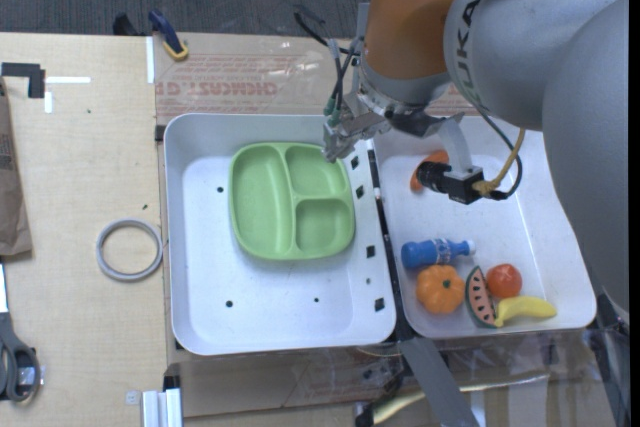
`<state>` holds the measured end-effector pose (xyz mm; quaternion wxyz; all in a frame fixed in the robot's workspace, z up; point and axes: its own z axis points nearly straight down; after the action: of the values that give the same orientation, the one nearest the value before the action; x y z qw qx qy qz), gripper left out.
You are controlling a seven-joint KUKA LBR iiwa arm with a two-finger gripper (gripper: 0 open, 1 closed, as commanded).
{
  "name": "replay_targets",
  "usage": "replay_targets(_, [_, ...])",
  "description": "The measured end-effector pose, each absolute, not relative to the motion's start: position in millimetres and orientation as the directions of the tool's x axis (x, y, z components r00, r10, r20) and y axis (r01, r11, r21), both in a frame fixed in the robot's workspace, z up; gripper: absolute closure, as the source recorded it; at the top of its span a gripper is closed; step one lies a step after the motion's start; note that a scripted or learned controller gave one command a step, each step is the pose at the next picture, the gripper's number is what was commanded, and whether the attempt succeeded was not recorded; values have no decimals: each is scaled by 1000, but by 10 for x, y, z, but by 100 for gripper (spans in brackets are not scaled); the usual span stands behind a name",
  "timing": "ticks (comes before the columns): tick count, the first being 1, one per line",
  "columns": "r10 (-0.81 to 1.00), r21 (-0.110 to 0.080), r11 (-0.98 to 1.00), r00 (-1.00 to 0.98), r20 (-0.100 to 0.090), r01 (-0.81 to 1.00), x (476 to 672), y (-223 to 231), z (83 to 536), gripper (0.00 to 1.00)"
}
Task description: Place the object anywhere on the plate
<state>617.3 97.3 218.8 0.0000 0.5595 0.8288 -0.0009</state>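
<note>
Above the green plate's (293,202) upper-right rim, the gripper (337,141) hung; its state could not be determined. No object was visibly held. Toy foods, probably light, rigid and slippery, lay in the right bin (556,215).

Off-task clutter: tape ring (129,248) on the desk (80,165) left of the bins, scissors (17,365) at bottom-left edge, blue clamp (168,33) near the top, brown paper bag (12,175) at left edge, taped cardboard strip (240,80) above left bin.
</note>
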Motion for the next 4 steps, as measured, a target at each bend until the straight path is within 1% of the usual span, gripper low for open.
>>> replay_targets(1, [936,-1,351,-351,-1,936,6590,771,1912,100])
replay_targets(2, [857,0,515,-515,-2,857,6591,-363,1920,100])
replay_targets(3, [900,0,437,-437,-1,900,6576,920,1917,100])
replay_targets(4, [836,-2,549,-549,0,836,6588,1032,1322,100])
